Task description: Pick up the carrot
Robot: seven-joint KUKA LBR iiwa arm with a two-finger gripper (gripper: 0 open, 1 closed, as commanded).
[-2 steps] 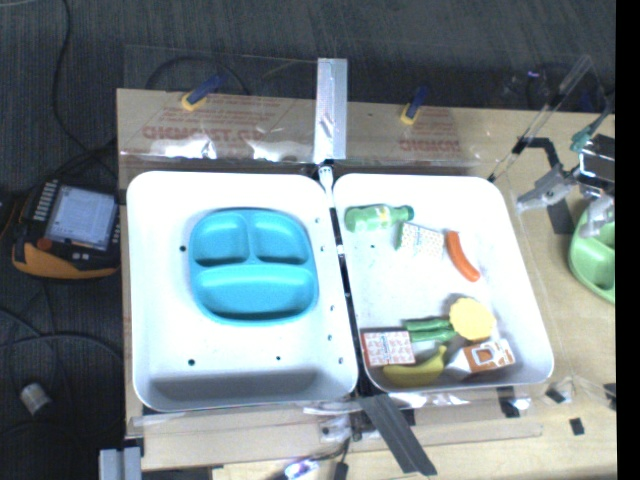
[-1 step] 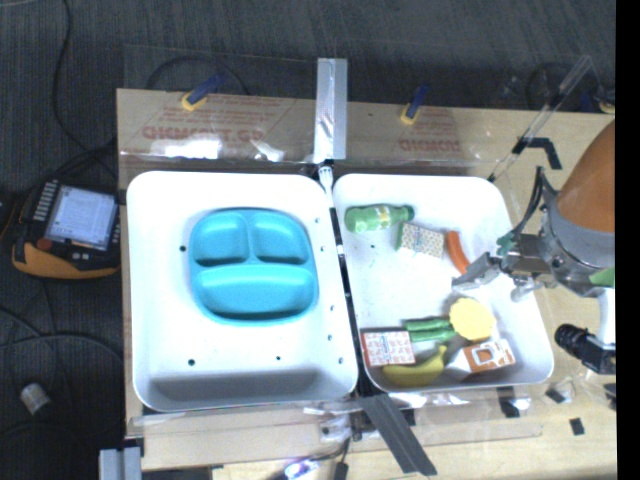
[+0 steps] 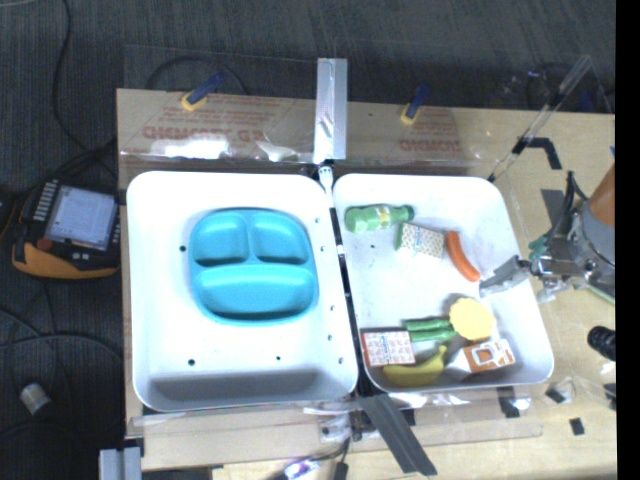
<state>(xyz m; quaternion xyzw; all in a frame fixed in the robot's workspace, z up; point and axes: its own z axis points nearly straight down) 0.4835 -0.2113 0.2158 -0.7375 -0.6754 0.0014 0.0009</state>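
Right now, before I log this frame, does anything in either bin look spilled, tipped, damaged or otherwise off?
Nothing looks spilled or broken. The green bottle lies on its side in the right bin, and the toys at its front edge are heaped: the banana sits under the green vegetable. The carrot lies apart. The blue divided plate sits flat.

You've got an orange carrot, green bottle, yellow banana, blue divided plate, and white bins.
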